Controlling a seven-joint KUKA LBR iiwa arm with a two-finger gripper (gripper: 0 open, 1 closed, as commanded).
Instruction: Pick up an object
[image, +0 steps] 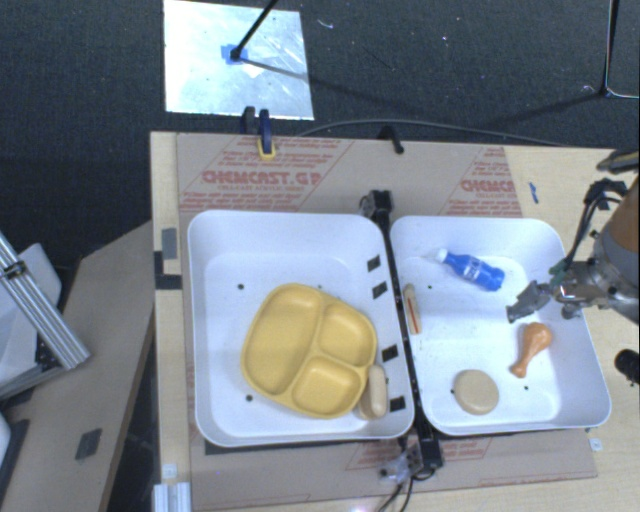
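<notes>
Board (262, 178) reads "CHEMCAST GP"; jaws' state unclear, above orange drumstick (532, 347).

High slanted view over both bins (300, 225)

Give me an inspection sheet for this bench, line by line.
Surface: bench bears two white bins, left bin and right bin.
Job's things: right bin holds blue bottle, drumstick, tan disc, stick.
Clutter: yellow tray and tan piece in left bin.
Grippers: gripper above the right bin's right side, holding nothing seen.
Cables: black cable along the bench's far edge.
Surroundings: dark carpet, foil sheet.
</notes>
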